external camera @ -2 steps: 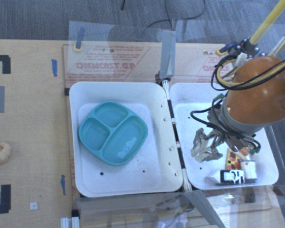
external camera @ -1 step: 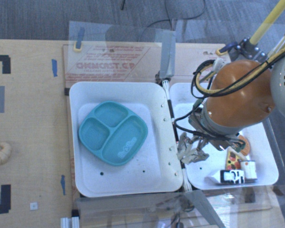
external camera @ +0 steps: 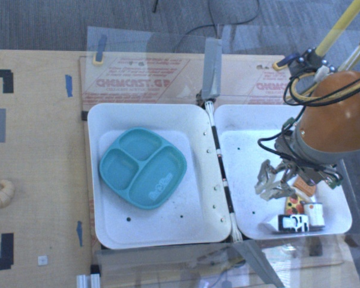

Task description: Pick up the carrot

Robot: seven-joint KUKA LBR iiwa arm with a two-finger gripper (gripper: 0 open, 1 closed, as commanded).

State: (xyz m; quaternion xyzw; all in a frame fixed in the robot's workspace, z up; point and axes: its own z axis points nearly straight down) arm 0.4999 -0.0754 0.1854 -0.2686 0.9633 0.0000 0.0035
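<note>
**Inspector A:** Where is the carrot (external camera: pixel 304 188), and how does it lie?

**Inspector B:** In the right bin (external camera: pixel 246 215), toward that bin's right wall. A short orange piece shows, just right of the gripper (external camera: pixel 275 180) and directly below the arm's orange band (external camera: pixel 336 116). The arm covers its upper part, so its long axis and heading cannot be read with confidence.

**Inspector A:** Condition of the gripper?

**Inspector B:** It is low over the right bin's floor, metal fingers (external camera: pixel 265 182) pointing left and down, away from the carrot. The fingers appear spread apart, with nothing seen between them. Whether any part of it touches the carrot cannot be told.

**Inspector A:** Other contents of the right bin?

**Inspector B:** A small multicoloured item (external camera: pixel 293 206) just below the carrot, and a black-and-white packet (external camera: pixel 300 222) below that, near the bin's front right corner.

**Inspector A:** And the left bin (external camera: pixel 108 221)?

**Inspector B:** One teal divided plate (external camera: pixel 143 168), three compartments, lying flat and left of centre.

**Inspector A:** Anything outside the bins?

**Inspector B:** A pale, curved, croissant-like object (external camera: pixel 0 195) on the bench (external camera: pixel 36 131), well left of the left bin.
</note>
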